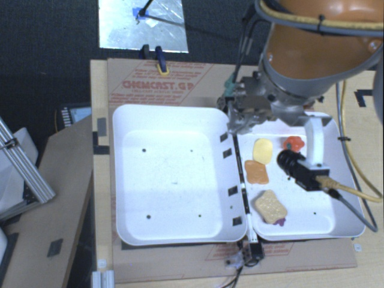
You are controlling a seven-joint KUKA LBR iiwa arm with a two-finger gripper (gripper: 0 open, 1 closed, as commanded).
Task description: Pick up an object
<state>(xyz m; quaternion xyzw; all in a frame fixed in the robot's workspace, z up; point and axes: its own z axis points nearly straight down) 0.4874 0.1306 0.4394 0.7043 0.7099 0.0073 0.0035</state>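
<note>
Across the bench sit a left bin [168, 179] and a right bin [327, 216]. Five things lie in the right one: a yellow piece [262, 150], an orange piece [257, 173], a tan cracker [270, 205], a red thing [293, 143] that is partly hidden, and a purple scrap [280, 221] mostly under the cracker. The gripper [240, 117] hangs at that bin's far left corner; I cannot tell whether it is spread or closed.

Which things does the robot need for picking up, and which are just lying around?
For the job: gripper, right bin, yellow piece, orange piece, red piece, tan cracker-like piece.

Just lying about: left bin, cardboard sheet, silver sheet, metal rail.
</note>
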